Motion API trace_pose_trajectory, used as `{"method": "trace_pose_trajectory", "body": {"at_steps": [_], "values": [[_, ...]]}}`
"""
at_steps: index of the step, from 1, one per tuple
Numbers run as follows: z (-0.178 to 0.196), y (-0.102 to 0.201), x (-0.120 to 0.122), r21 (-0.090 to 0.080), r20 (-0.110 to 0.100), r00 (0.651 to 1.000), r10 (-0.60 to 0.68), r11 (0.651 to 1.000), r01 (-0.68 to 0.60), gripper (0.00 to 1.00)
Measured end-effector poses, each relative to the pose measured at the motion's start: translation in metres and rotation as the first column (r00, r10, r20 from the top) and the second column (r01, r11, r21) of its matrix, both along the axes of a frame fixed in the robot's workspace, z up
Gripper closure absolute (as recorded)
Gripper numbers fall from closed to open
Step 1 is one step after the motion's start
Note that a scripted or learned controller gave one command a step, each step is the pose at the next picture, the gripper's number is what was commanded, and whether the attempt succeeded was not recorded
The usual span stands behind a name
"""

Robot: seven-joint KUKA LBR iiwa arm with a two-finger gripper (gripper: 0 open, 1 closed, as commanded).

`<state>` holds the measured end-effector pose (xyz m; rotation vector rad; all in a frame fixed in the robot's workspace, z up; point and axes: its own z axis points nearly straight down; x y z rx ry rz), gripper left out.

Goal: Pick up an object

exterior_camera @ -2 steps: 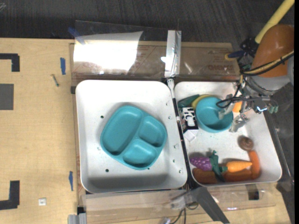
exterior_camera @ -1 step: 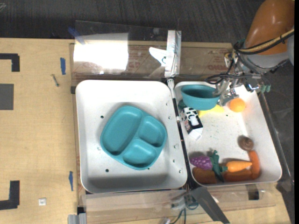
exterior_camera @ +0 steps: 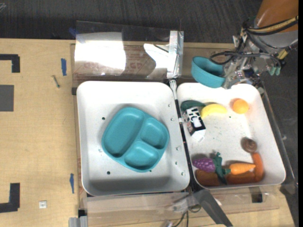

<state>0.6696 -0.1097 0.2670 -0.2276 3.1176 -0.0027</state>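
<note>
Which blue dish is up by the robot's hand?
The blue bowl, tilted at the right bin's far edge beside the end effector. The other blue dish, a divided plate, lies flat in the left bin.

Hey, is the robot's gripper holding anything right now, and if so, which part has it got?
Yes: the gripper holds the teal plastic bowl by its right rim, lifted over the far edge of the right white bin.

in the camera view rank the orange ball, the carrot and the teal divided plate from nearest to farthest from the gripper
Measured from the gripper:
1. orange ball, right bin's far corner, just below the gripper.
2. carrot, right bin's near edge.
3. teal divided plate, in the left bin.
</note>
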Motion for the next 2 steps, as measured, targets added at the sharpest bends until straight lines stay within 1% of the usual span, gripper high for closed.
{"method": "trace_pose_trajectory", "body": {"at_steps": [1,2], "values": [[-0.024,0.058,-0.002,0.004,-0.013,0.999,0.036,0.999,-0.036,1.00],[0.000,0.097,-0.001,0.001,-0.005,0.997,0.077,0.997,-0.077,1.00]]}}
